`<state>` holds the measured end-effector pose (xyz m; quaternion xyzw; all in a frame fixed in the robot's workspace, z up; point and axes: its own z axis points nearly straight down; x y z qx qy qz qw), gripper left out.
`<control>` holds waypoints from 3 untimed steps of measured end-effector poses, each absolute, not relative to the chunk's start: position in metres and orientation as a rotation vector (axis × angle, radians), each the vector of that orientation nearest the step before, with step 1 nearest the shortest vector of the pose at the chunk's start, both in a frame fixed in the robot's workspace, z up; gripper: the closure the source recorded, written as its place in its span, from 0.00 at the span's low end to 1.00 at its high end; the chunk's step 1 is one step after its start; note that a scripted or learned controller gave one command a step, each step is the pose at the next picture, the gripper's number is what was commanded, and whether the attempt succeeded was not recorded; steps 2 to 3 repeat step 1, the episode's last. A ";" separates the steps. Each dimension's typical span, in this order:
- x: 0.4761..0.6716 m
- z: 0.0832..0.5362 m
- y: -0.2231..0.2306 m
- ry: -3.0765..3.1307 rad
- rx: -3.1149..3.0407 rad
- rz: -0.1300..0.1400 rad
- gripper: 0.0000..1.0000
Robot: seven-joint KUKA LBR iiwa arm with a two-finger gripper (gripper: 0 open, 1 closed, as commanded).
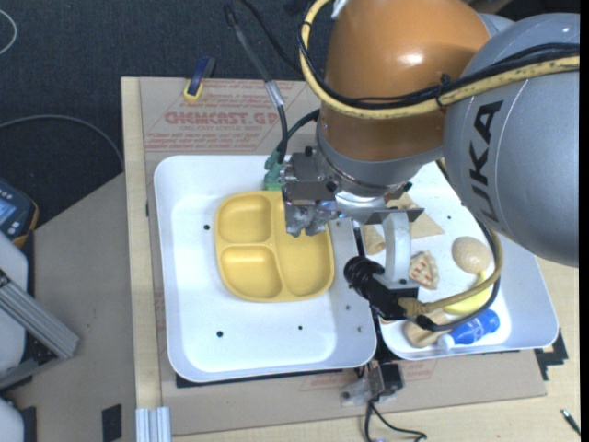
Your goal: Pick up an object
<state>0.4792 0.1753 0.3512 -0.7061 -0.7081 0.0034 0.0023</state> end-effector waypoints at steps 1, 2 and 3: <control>0.480 0.447 0.122 -2.221 -2.231 -0.016 1.00; 0.480 0.447 0.122 -2.221 -2.231 -0.016 1.00; 0.480 0.447 0.122 -2.221 -2.231 -0.016 1.00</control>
